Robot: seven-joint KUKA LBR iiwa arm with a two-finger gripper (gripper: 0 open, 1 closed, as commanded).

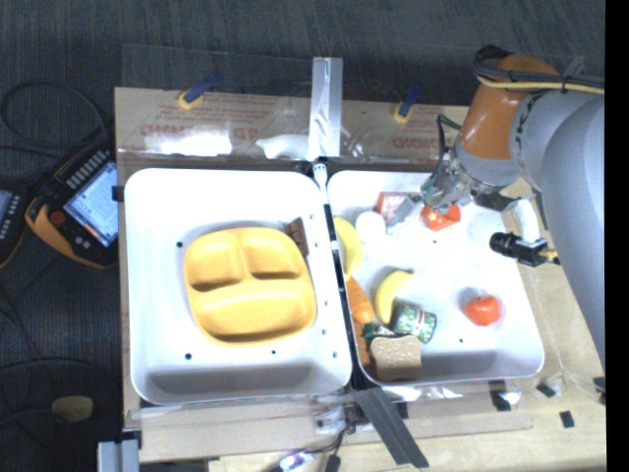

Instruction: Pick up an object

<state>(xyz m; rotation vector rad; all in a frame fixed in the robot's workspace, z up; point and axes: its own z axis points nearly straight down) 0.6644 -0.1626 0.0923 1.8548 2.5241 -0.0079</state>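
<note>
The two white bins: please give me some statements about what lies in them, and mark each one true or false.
1. The yellow divided tray lies in the left bin. True.
2. The banana lies in the left bin. False: it lies in the right bin.
3. Two red tomatoes lie in the right bin. True; the other tomato is beside the gripper.
4. The carrot lies against the right bin's far right wall. False: it lies along the wall nearest the left bin.
</note>
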